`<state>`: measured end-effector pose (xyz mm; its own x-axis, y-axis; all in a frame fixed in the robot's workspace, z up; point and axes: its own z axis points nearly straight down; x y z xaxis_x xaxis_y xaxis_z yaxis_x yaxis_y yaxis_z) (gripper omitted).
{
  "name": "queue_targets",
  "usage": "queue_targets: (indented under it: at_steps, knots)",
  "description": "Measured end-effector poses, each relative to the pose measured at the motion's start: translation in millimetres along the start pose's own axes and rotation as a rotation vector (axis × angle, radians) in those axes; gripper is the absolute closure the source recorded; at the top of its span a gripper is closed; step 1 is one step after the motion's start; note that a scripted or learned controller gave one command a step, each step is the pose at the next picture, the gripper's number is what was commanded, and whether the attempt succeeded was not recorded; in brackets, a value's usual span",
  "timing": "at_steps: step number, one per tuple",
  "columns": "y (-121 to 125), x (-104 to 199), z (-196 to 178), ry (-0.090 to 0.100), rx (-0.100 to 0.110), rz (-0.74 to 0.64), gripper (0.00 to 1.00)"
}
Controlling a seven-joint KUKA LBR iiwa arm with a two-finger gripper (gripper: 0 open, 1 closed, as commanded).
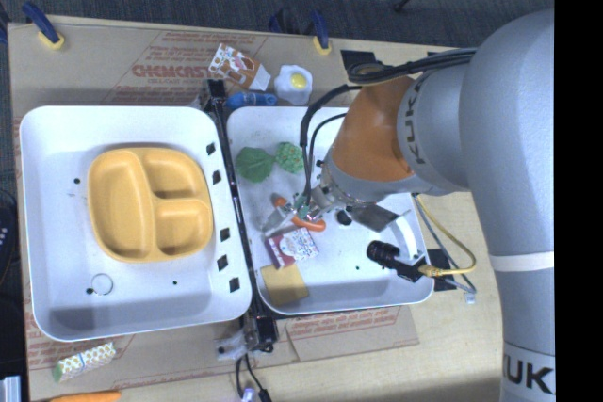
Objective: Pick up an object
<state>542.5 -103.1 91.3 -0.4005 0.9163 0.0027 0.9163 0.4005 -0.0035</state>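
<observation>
Here, the scene reads from the left bin (38,202) across to the arm. The left bin holds a yellow divided tray (149,201), lying flat toward its middle. Below that bin's near-left corner, on the cardboard (141,71) that covers the bench, lies a small patterned packet (85,359). Beyond the bin's far-right corner, also on the cardboard, sit a printed carton (231,64), a blue item (250,99) and a white-and-yellow egg-like toy (294,83).

The right bin (334,297) touches the left bin along their shared edge. Inside it, nearest the left bin, are two green leafy pieces (255,163) side by side, then a red-and-white packet (292,247) and a tan block (284,282) toward the near rim. A small orange piece (309,223) lies just beside the red-and-white packet, on the side away from the tan block.

The gripper (306,207) is down among these objects, right at the orange piece; whether its fingers are parted or closed cannot be told. The grey arm (499,108) with its orange band (377,141) rises over the right bin's far-right part.
</observation>
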Motion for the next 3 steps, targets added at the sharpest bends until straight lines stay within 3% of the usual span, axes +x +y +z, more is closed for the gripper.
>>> queue_targets:
  at_steps: [1, 2, 3]
  knots:
    - [-20.4, 14.2, 0.3, 0.002, 0.002, 0.233, 0.0]
    - [-20.0, 14.3, -9.7, 0.002, 0.003, 0.228, 1.0]
    - [-9.2, 67.2, -100.3, -0.001, -0.001, 0.03, 1.0]
